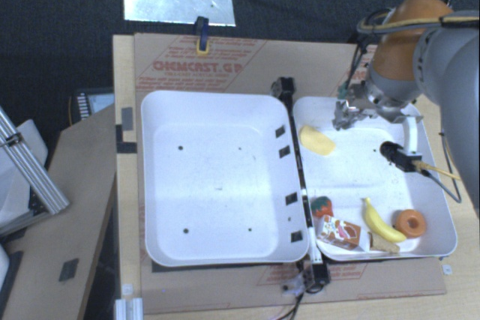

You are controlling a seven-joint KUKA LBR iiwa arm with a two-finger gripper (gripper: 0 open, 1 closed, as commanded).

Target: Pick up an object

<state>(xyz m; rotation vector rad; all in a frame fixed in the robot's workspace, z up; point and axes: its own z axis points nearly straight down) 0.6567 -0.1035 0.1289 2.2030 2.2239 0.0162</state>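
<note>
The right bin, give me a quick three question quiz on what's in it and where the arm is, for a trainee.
1. True or false: the banana lies in the right bin.
2. Which thing lies closest to the gripper? A) the orange ring B) the pale yellow piece C) the snack packet
3. Fill in: the banana, the orange ring and the snack packet sit along the bin's ____ edge, near or far from the camera.

Key: 1 true; 2 B; 3 near.
</note>
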